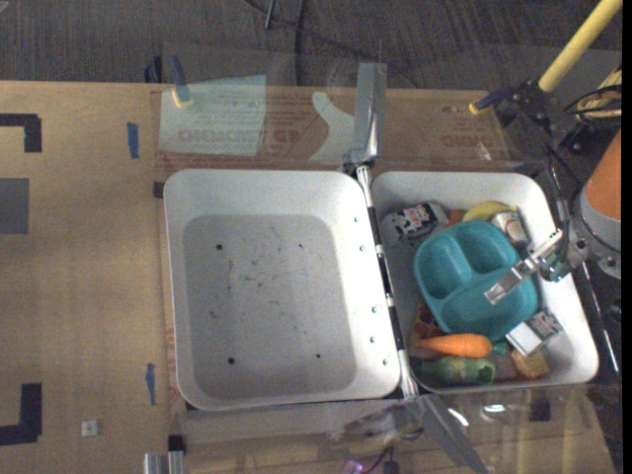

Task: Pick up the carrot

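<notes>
The carrot [454,345] lies in the right bin [583,349]; the gripper [520,275] hovers above the teal plate [464,276], fingers apart, holding nothing.

A: How many cameras cover this bench?

B: 1. It sits fixed above the bench [79,265] and looks down at a slant.

A: What does it take in?

B: Both bins side by side, the left bin [267,191] near the middle of the picture and the right bin [578,339] toward the right. Dark floor runs along the top edge, so the far side of the bench lies up the picture.

A: How near is it?

B: Far enough to hold both bins whole. The arm [602,191] enters from the right edge.
</notes>
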`<state>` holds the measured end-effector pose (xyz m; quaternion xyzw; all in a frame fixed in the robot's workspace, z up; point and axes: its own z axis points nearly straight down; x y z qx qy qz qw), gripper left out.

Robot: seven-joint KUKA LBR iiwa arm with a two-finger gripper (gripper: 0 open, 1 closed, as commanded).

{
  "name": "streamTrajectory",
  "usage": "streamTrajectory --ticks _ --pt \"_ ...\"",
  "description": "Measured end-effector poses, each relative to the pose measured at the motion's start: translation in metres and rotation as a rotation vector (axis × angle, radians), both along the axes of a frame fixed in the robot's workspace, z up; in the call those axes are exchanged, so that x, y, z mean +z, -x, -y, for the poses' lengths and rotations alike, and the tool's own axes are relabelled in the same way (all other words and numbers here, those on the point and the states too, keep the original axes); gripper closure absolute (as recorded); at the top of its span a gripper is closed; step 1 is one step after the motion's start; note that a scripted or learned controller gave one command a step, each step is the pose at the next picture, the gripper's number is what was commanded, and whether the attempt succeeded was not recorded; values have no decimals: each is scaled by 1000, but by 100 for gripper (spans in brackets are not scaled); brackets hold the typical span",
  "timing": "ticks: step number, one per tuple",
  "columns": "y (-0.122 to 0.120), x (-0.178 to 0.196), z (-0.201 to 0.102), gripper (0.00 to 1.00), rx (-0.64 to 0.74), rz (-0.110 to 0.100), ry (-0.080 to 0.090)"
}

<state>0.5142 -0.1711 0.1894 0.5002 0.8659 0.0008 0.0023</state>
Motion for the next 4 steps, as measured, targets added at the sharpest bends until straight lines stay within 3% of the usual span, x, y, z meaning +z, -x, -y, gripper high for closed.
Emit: streamTrajectory --ticks 1,2,3,4 --pt "6 -85 -44 0 -2 19 6" --pt "22 -88 -58 0 -209 45 9" --pt "23 -90 -58 0 -333 40 3" --pt "23 -90 -58 0 -348 40 3"
